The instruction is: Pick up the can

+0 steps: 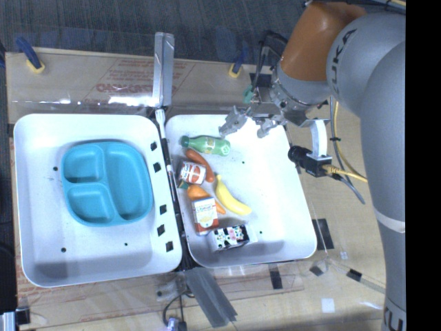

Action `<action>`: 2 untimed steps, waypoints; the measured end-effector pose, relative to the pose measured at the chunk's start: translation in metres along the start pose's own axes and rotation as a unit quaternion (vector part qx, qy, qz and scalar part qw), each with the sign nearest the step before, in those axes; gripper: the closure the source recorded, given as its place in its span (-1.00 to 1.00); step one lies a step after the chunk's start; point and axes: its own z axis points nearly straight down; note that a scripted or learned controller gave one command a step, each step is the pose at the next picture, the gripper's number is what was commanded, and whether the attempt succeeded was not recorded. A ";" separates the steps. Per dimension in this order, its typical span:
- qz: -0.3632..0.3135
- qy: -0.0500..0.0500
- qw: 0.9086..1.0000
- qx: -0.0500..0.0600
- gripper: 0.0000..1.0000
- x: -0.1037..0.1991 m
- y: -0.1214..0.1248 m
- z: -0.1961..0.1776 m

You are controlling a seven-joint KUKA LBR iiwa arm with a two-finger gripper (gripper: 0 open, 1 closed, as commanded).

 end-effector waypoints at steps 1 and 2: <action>-0.040 0.000 0.999 0.000 -1.00 -0.003 0.040 0.091; -0.047 -0.001 0.999 -0.001 -1.00 -0.019 0.036 0.158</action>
